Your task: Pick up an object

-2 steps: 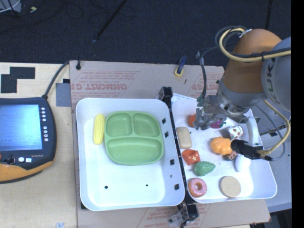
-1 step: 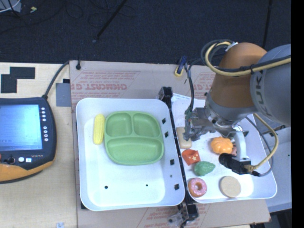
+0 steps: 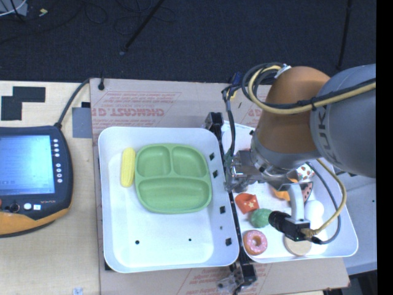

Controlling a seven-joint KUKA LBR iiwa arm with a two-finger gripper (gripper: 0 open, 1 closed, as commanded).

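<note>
Right bin, near edge: pink-iced donut, tan wooden disc beside it. Behind them a green lump, white egg, then the red-orange piece, faceted and shiny, by the bin's left wall. My tool sits just past that piece, over the wall between the bins; can't tell if wide or narrow. My arm covers the far half of the bin. Left bin: green divided plate, yellow corn touching its left rim. Screen pendant on the bench, far left.
</note>
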